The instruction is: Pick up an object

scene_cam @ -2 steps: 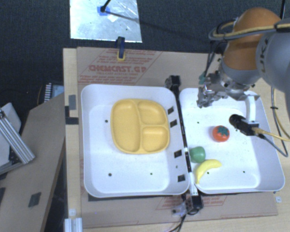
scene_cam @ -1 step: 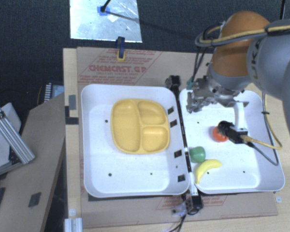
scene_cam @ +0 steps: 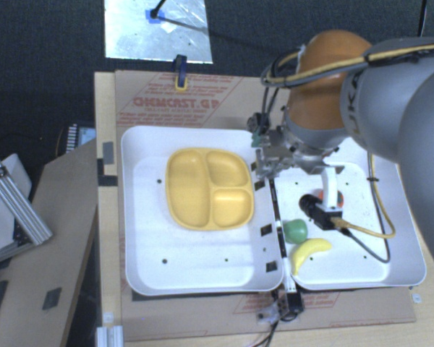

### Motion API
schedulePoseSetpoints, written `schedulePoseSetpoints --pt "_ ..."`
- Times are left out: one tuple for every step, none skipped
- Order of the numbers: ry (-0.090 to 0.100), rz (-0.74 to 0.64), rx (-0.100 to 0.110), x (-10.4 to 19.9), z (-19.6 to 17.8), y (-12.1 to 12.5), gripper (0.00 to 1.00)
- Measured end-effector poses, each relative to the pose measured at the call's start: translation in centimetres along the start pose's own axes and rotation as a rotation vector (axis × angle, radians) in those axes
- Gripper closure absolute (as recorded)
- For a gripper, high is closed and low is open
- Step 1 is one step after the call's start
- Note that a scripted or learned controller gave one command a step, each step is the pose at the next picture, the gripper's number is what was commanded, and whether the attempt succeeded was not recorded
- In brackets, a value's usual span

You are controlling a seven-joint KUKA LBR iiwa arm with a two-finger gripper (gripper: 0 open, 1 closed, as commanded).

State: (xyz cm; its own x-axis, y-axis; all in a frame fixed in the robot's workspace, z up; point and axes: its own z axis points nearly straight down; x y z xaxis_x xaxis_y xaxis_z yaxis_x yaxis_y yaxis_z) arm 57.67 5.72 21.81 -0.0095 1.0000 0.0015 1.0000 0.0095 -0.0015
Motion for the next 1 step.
schedulePoseSetpoints --pt "0.000 0.000 -0.001 3.91 -1.36 -3.11 1.00"
